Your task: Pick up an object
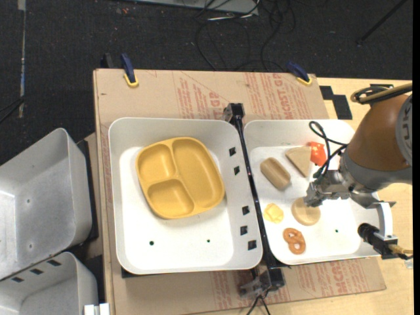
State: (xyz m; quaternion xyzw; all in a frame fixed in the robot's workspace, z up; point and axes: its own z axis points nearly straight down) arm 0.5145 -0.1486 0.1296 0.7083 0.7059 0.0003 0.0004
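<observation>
You have the gripper low in the right bin, directly over a round tan disc lying on the bin floor. Whether the disc is caught, or how wide the tool stands, you cannot tell from this angle, so treat the grasp as unproven.

The disc is flat and thin; your likely failure is the tool closing above it or skidding off its edge, then lifting away with nothing.

Watch the neighbours too. A yellow piece sits just beside the disc, a pretzel lies near below it, and a brown roll sits above. The yellow plate in the left bin is well apart.
</observation>
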